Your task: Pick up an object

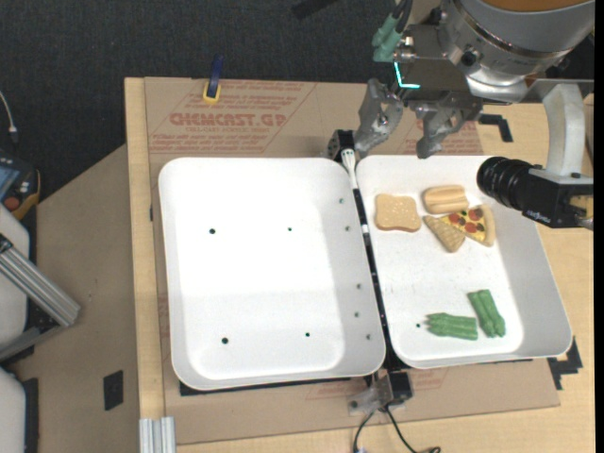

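Camera view showed me the jaws [408, 132] spread open and empty, above the right bin's [528, 281] far rim. The toast slice [397, 213] lay below them, the bun [444, 198] just right. I judged this the approach; next, descend and close.

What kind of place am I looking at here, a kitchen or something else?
Probably a robot test bench in a lab, not a kitchen. The food in the right bin, like the bread slice and pizza slice, looks like toys, and a robot arm's gripper hangs above the bins over a cardboard sheet.
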Robot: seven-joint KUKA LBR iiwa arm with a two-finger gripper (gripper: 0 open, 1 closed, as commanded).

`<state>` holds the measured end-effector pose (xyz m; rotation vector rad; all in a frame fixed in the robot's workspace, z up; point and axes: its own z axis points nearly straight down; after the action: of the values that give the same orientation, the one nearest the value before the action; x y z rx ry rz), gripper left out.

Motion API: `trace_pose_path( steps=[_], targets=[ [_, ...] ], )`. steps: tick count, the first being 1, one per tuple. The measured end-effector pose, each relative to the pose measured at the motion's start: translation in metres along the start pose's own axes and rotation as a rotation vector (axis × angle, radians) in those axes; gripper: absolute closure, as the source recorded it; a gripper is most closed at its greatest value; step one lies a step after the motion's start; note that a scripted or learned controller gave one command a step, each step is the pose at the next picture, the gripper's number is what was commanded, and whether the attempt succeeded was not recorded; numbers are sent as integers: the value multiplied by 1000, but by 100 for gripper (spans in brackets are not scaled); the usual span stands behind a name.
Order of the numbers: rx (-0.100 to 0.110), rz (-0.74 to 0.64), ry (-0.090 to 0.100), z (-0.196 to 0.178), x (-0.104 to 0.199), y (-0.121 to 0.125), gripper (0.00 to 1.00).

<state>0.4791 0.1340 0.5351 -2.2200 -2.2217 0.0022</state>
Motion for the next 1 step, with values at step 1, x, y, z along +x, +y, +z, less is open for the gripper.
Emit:
trace_pose_path(
  steps=[1],
  targets=[
    [17, 7, -5, 191, -48, -1, 0]
  ],
)
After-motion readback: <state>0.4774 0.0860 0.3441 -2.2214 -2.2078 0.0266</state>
